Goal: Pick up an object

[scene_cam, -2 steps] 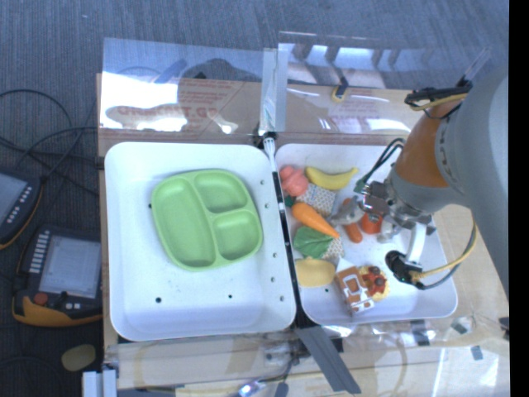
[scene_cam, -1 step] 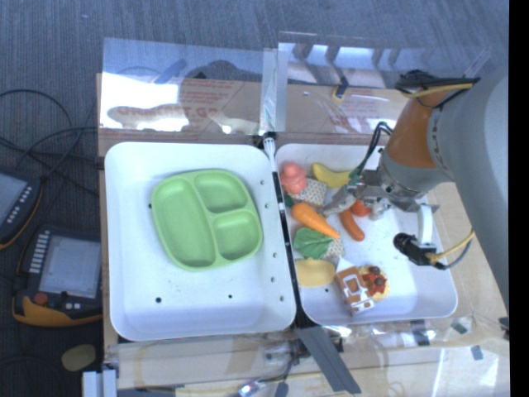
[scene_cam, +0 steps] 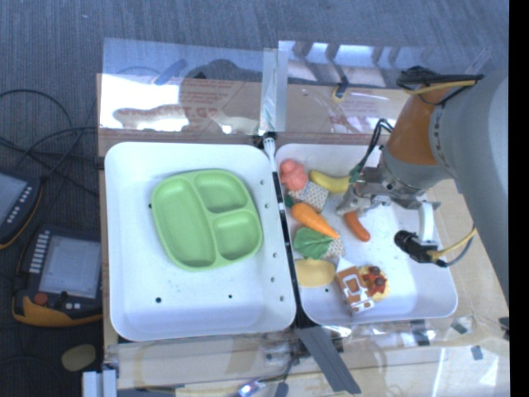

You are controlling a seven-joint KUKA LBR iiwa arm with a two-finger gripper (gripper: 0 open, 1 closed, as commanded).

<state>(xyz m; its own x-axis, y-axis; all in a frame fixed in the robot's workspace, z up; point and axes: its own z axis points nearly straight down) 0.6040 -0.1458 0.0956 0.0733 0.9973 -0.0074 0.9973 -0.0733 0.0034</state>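
Note:
The right bin (scene_cam: 430, 288) holds several toy foods. Among them are a yellow banana (scene_cam: 329, 181), an orange carrot (scene_cam: 314, 217), a small red-orange sausage-like piece (scene_cam: 358, 227), a pink-red round fruit (scene_cam: 291, 173), a checkered piece (scene_cam: 312, 195), a green leafy piece (scene_cam: 309, 242), a pale yellow piece (scene_cam: 314, 272) and a cake slice with berries (scene_cam: 361, 286). My gripper (scene_cam: 354, 208) hangs low in the right bin, just above the red-orange piece and right of the banana's end. Nothing is visibly lifted.
The left bin (scene_cam: 132, 288) carries a green divided plate (scene_cam: 207, 218). A raised rim (scene_cam: 281, 222) separates the two bins. The arm's orange band (scene_cam: 411, 135) and a black cable (scene_cam: 417, 246) hang over the right bin's far side. Clear panels (scene_cam: 248, 106) stand behind the bins.

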